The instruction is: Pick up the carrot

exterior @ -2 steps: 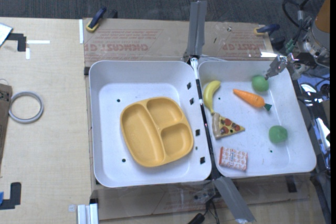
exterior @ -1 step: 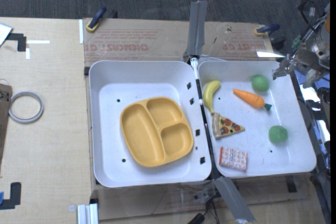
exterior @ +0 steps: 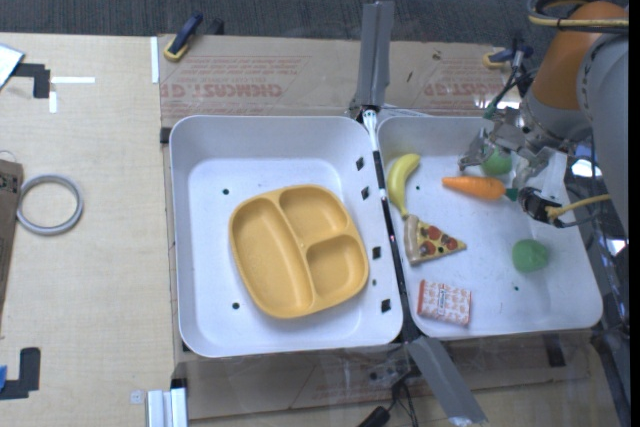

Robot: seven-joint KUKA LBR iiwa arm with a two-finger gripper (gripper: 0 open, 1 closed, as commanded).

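Observation:
The carrot is orange with a green leafy top and lies in the right bin near its far side, tip pointing left. My gripper is down at the carrot's right end, over the green top. Its fingers stand apart on either side of that top, so the gripper is open. The carrot's body rests on the bin floor, and the wrist hides part of the leafy end.
The right bin also holds a banana, a pizza slice, a green ball and a red packet. A yellow divided plate sits in the left bin. A tape roll lies on the bench at left.

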